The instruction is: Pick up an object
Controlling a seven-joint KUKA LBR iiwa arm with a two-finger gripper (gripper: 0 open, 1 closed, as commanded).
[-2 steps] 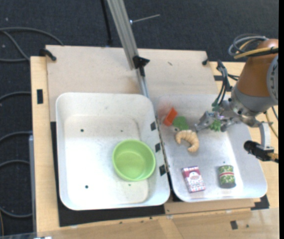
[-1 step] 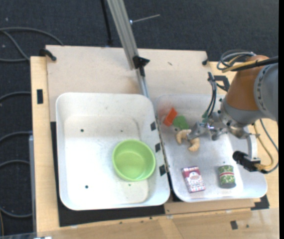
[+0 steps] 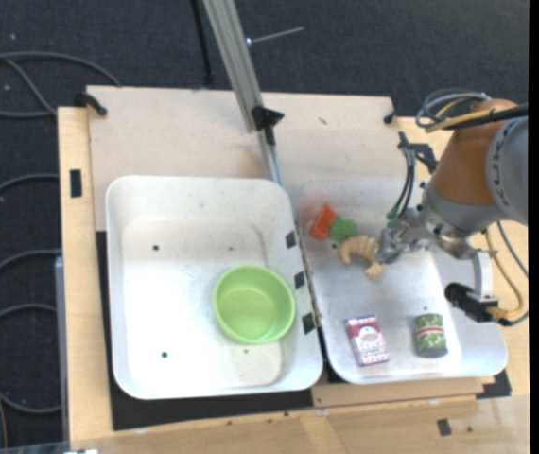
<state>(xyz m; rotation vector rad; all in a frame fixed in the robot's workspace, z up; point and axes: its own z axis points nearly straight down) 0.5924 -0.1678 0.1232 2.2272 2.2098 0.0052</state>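
My jaws sit low in the right bin (image 3: 459, 372), right of the frame's centre, and from this slanted view I cannot tell how they stand, since the wrist and its cables crowd that spot. My gripper (image 3: 390, 246) hangs just beside a pale tan toy (image 3: 359, 251) that lies curled on the bin floor; I cannot tell whether I am touching it, and nothing shows it lifted or held. Up and to the left of it lie an orange block (image 3: 322, 222) and a green block (image 3: 344, 228), close together. Toward the lower edge of the same bin sit a small red box (image 3: 368, 340) and a dark green can (image 3: 430, 335), well apart from me. The left bin (image 3: 137, 253) holds a green bowl (image 3: 253, 304) in its lower right part. I judge this to be the reaching and closing step, with the tan toy as the likely target. The next move calls for a firm closing on the toy and a straight lift, keeping clear of the two blocks nearby.
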